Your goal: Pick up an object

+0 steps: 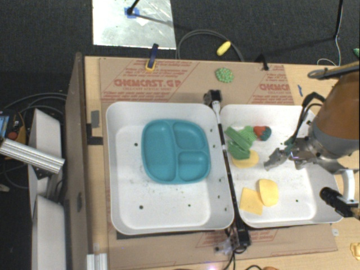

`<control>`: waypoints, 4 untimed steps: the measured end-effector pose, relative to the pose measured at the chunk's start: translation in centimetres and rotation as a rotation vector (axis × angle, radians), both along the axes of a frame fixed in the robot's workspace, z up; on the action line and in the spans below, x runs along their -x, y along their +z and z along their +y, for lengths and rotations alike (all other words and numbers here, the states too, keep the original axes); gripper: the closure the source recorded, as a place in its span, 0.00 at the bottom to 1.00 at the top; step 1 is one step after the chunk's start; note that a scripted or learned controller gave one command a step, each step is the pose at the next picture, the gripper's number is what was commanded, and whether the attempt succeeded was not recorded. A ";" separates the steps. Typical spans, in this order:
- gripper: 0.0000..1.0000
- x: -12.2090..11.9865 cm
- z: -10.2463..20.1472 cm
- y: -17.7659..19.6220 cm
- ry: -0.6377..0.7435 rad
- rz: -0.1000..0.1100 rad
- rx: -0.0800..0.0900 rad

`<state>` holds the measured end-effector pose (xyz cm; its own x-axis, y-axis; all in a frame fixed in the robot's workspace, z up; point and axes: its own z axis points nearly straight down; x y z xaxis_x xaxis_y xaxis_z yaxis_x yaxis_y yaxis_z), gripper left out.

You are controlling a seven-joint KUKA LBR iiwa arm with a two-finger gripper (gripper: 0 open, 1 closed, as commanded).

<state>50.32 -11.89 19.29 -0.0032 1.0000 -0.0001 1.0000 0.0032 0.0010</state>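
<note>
gripper over right bin | finger state: cannot tell | cardboard print: "chemcast"

Arm cut off at right edge

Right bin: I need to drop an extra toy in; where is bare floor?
Bare floor in the right bin lies along its far wall right of the red piece, and near the front right corner. Crowded: green toy and yellow pieces.
</note>
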 end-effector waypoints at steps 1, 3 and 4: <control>0.00 1.9 1.7 -10.1 -0.002 0.010 -0.003; 0.00 -0.2 -0.5 -10.9 0.003 0.004 -0.003; 1.00 -0.5 -0.9 -9.7 0.000 -0.004 0.001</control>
